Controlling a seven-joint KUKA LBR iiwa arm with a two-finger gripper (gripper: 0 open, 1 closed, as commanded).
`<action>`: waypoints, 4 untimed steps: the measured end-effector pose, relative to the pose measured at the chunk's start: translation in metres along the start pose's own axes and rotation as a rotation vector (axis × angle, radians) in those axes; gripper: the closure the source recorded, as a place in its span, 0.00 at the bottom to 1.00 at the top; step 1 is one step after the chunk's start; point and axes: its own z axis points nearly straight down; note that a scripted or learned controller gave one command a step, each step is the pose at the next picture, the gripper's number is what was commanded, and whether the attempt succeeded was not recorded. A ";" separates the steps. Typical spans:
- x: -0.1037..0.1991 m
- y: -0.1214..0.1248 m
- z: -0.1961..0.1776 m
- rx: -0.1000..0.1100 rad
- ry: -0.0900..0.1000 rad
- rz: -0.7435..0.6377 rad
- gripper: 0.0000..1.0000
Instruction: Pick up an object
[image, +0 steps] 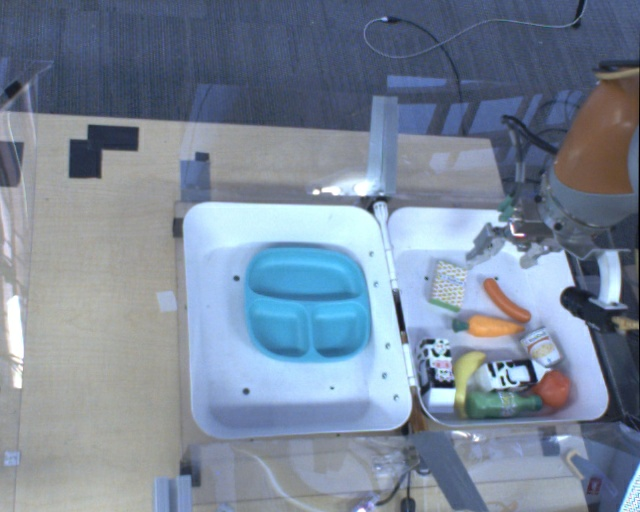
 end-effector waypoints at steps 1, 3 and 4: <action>-0.041 -0.033 0.043 -0.001 -0.001 -0.118 0.00; -0.091 -0.004 0.133 -0.009 -0.003 -0.132 0.00; -0.089 -0.001 0.120 -0.015 -0.003 -0.135 1.00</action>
